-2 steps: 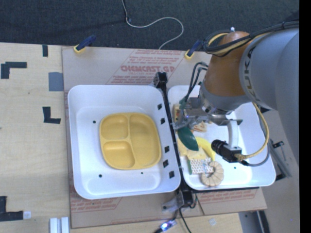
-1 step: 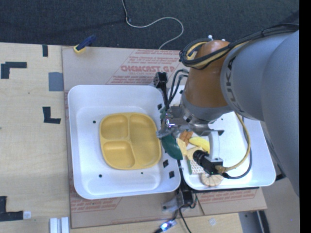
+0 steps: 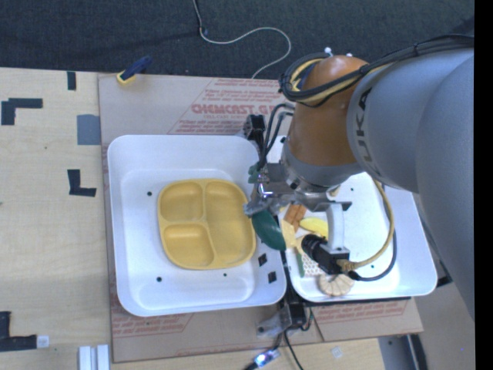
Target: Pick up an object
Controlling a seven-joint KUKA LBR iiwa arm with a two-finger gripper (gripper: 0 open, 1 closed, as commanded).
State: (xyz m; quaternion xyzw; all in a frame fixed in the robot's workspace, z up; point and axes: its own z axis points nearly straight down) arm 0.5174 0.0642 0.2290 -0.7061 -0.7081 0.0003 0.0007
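Note:
A dark green, leaf-shaped object (image 3: 269, 229) hangs over the rim between the two bins, just right of the yellow plate. My gripper (image 3: 259, 205) is directly above its upper end, and its metal fingers (image 3: 255, 206) look closed on that end. The yellow divided plate (image 3: 205, 223) lies flat in the left bin (image 3: 135, 206). In the right bin (image 3: 400, 253), partly hidden under the arm, lie a yellow piece (image 3: 313, 227), an orange piece (image 3: 291, 214) and a tan ridged object (image 3: 336, 285).
The arm's grey and orange body (image 3: 331, 122) covers most of the right bin. The bins sit on a cardboard sheet (image 3: 223, 106). A blue and yellow clip (image 3: 134, 68) lies at its far left corner. A thin cable (image 3: 246, 35) runs across the dark floor behind.

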